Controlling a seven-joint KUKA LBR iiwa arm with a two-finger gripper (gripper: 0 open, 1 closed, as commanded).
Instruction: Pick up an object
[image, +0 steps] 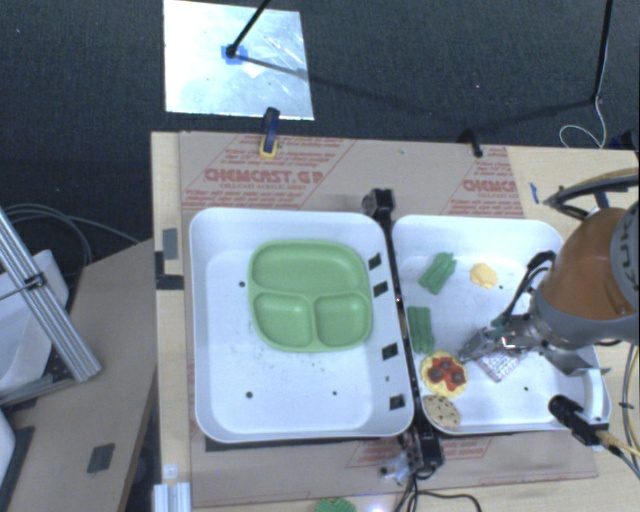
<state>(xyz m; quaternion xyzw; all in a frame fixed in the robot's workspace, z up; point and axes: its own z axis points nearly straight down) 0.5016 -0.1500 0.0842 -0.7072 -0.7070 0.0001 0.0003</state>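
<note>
The bench (170, 330) is carrying two white bins side by side. The left bin (225, 395) is holding a green tray (308, 295) with three compartments, lying flat near the bin's middle.

The right bin (520, 235) is holding the candidate objects. Two green pieces are lying near the divider: one (437, 272) toward the far side, one (420, 328) just below it. A yellow piece (483, 275) is lying well apart to their right. A pizza toy (445, 373) is lying near the front left corner, with a cookie (441, 409) just beside it, close to the front wall.

The end effector (492, 350) is hanging low over the bin floor, just right of the pizza toy. Its state cannot be told here; nothing is visibly held between its parts.

The step in hand is judged to be the descent onto an object, most likely the pizza toy. To do it well, centre the end effector over the toy before closing, and approach vertically.

The cookie and the front wall are crowding the toy; the divider is near on its left. Open room is lying toward the bin's middle and far right.
</note>
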